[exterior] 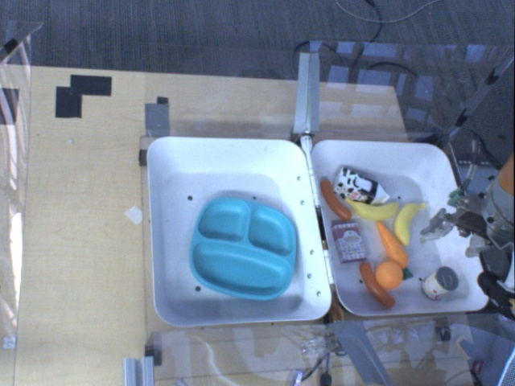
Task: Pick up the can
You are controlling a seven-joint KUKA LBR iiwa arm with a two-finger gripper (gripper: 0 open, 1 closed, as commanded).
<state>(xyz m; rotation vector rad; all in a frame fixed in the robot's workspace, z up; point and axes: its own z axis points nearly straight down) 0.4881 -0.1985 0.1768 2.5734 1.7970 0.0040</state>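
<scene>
Grey carpet with a thin cable lies beyond the pale wooden tabletop (80, 240), which carries two shallow white bins side by side. Seen from the camera above, the left bin (169, 288) holds a blue divided plate (244, 246) lying flat near its middle. The right bin (418, 155) is crowded: a black-and-white cow-patterned carton (359, 186) lies near the back, a red sausage (335, 199) runs along the left wall, and two bananas (392, 212) curve beside the carton. Below them lie a small reddish box (348, 240), a carrot (392, 244), an orange (389, 275) and a second red sausage (376, 285) touching the orange. The can (440, 282) lies tipped at the bin's front right corner, its round end facing up. The end effector (447, 219) reaches in over the bin's right edge, above the can and apart from it; its fingers look spread apart and hold nothing.
</scene>
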